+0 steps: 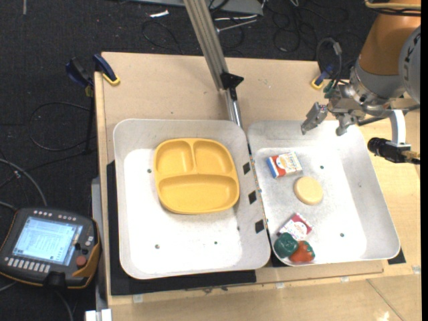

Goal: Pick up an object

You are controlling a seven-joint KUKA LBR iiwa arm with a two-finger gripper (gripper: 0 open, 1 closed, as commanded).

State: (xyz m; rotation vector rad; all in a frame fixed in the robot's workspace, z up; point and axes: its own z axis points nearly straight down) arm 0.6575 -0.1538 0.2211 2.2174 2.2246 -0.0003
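My gripper (pixel 329 120) hangs over the far edge of the right bin (pixel 374 212), fingers spread apart with nothing between them. Nearest below it in the view, a little to its left, lies the small carton (pixel 284 164), with the tan round disc (pixel 309 190) just past that. I judge the carton light and stiff, best pinched across its narrow sides; the disc looks smooth and could slip. Farther down that bin sit a red-and-white packet (pixel 297 227) and green and red toy produce (pixel 294 247). The left bin (pixel 134 246), well away from the gripper, holds a yellow divided tray (pixel 196 176).
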